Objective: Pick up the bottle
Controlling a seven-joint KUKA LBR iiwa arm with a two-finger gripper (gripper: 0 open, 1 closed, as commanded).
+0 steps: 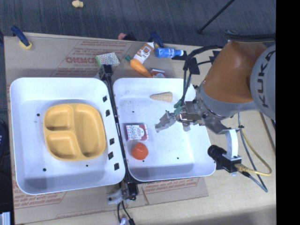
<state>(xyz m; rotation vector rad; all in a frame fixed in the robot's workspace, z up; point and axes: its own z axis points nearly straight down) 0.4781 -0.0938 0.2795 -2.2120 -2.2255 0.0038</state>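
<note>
Cardboard (70, 60) under the bins reads "CHEMCO"; arm (267, 86) reads "KU".

1. Arm (262, 78) – black letters "KU" legible at rt edge of grey housing; rest cut off.
2. Cardboard sheet (70, 60) under bins – red print, too blurred to read.
3. Red packet (136, 131) label – illegible.

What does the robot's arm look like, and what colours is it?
The grey KUKA arm has a big rounded orange band and dark letters on its grey shell. Black cables loop beside it, and a yellow cable trails below. Its small metal end effector is silvery grey, with a bit of green near the wrist.
</note>
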